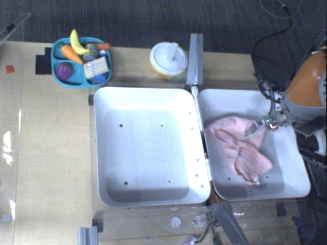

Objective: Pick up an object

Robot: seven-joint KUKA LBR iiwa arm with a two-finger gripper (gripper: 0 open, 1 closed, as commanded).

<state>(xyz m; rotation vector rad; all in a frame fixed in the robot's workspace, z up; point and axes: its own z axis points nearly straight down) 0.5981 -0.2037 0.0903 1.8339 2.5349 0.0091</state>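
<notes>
A crumpled pink cloth lies in the right white bin, spread from its middle toward the front. The arm, with its orange band, reaches in from the right edge. Its gripper hangs low over the cloth's upper right edge, at or just above the fabric. Whether it touches the cloth is unclear from this angle.
The left white bin sits beside the right one, with a grey metal divider behind their joint. On the bench behind are a blue tray of toy food and a white lidded cup. Black cables hang near the arm.
</notes>
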